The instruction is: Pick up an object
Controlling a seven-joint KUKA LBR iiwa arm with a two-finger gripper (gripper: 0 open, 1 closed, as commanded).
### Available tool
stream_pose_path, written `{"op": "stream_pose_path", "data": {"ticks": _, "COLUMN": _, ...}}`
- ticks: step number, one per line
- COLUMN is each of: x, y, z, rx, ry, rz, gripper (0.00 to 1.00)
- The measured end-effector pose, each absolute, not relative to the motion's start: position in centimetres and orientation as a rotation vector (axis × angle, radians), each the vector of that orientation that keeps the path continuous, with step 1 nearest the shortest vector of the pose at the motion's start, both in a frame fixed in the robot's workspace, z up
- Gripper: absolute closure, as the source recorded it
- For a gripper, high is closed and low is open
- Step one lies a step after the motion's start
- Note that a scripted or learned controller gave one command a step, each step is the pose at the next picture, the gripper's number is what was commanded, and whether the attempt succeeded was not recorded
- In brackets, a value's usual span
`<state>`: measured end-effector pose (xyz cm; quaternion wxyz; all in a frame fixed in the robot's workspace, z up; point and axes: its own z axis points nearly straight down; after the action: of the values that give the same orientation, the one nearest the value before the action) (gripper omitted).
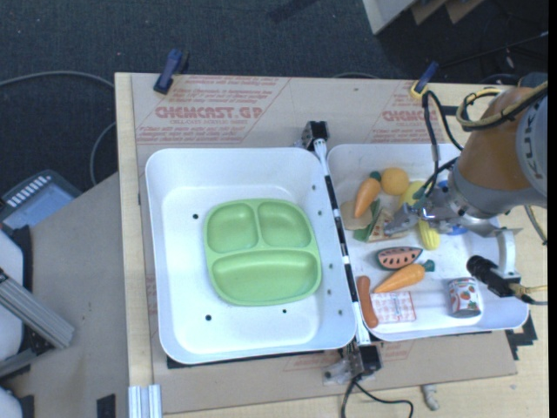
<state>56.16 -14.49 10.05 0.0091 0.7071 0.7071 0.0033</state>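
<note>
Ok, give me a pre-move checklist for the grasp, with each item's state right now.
1. Gripper is over the right bin, low among the toys: ok.
2. Finger state, open or shut: cannot tell, the wrist hides it.
3. A toy caught between the fingers: cannot tell.
4. Targets within the bin: ok; two carrots, a watermelon slice, a corn cob and a small can lie there.
5. Room around the gripper: not ok, toys crowd close on several sides.
6. Left bin with its green divided plate lies apart from the arm: ok.
</note>
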Motion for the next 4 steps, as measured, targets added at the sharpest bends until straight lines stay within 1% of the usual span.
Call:
{"op": "stream_pose_path", "data": {"ticks": 1, "x": 55.3, "y": -11.0, "z": 8.9, "rx": 2.214, "ry": 2.211, "rz": 0.012, "gripper": 0.0}}
{"op": "stream_pose_path", "data": {"ticks": 2, "x": 65.7, "y": -12.6, "z": 8.8, "rx": 2.225, "ry": 2.221, "rz": -0.003, "gripper": 0.0}}
{"op": "stream_pose_path", "data": {"ticks": 3, "x": 65.6, "y": -12.9, "z": 10.0, "rx": 2.228, "ry": 2.22, "rz": -0.013, "gripper": 1.0}}
{"op": "stream_pose_path", "data": {"ticks": 4, "x": 62.9, "y": -5.8, "z": 18.6, "rx": 2.218, "ry": 2.223, "rz": 0.004, "gripper": 1.0}}
